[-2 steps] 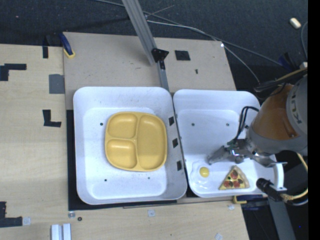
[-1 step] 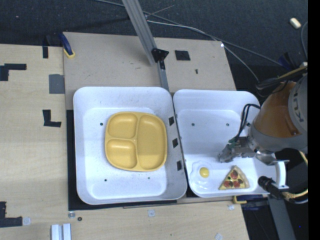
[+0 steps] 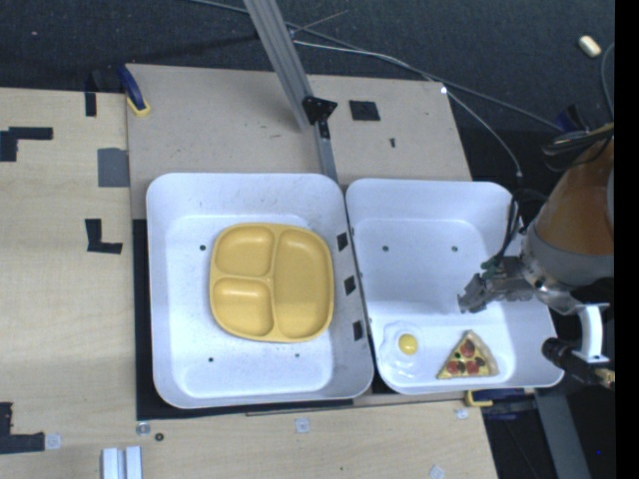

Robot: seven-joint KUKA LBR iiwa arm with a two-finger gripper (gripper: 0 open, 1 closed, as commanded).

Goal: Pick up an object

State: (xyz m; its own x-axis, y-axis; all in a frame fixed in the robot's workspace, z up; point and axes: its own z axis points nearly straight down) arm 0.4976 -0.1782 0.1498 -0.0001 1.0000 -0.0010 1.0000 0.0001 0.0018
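In the right bin [image 3: 429, 213] lie a toy fried egg [image 3: 403, 346] and a toy pizza slice [image 3: 467, 357], both near the front wall. My gripper [image 3: 479, 295] hangs low over the right side of that bin, a short way above and behind the pizza slice. Nothing shows between its dark fingers. A yellow divided plate [image 3: 272, 281] rests in the middle of the left bin [image 3: 180, 267].
The arm's grey body with its orange band [image 3: 577, 218] comes in from the right, over the right bin's edge. A metal pole [image 3: 282, 48] slants across the bench behind the bins. Cables run over the dark floor at the back.
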